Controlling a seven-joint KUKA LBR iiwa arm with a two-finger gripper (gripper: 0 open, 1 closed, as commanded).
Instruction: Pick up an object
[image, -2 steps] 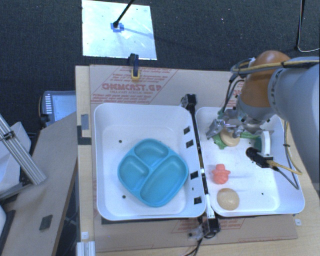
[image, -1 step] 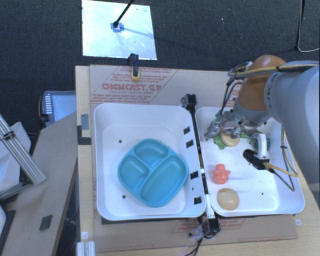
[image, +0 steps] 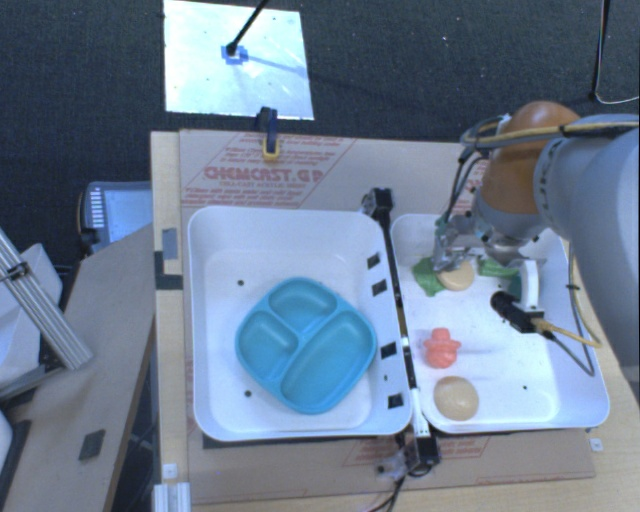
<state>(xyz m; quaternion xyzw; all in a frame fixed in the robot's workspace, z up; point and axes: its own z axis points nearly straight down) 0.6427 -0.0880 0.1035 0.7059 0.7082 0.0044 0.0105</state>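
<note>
Overhead, at a slant, a tabletop (image: 165, 200) carries two shallow white bins side by side, and every place below is given relative to the right bin (image: 565, 385).

The grey arm (image: 595, 190), with its orange band, reaches over the right bin's outer rim, and its tool (image: 455, 252) hangs low at the right bin's far end, close to the wall it shares with the neighbouring bin. The wrist hides the tip, so I cannot tell whether the tool is released or clenched, and nothing can be seen gripped in it.

Directly under the tool, on the right bin's floor, lie a green piece (image: 428, 277) and a pale round piece (image: 460, 279), touching each other. The green piece is the one nearer the shared wall. A second bit of green (image: 497, 268) shows just beside them, toward the right bin's centre line.

Around the middle of the right bin, near the shared wall, sits a small red-orange toy (image: 441, 348). A tan oval lump (image: 456, 397) rests at the right bin's near end, just beside the toy and apart from the tool.

Across the shared wall, the left bin (image: 260, 240) holds a blue divided plate (image: 305, 345), lying flat.
</note>
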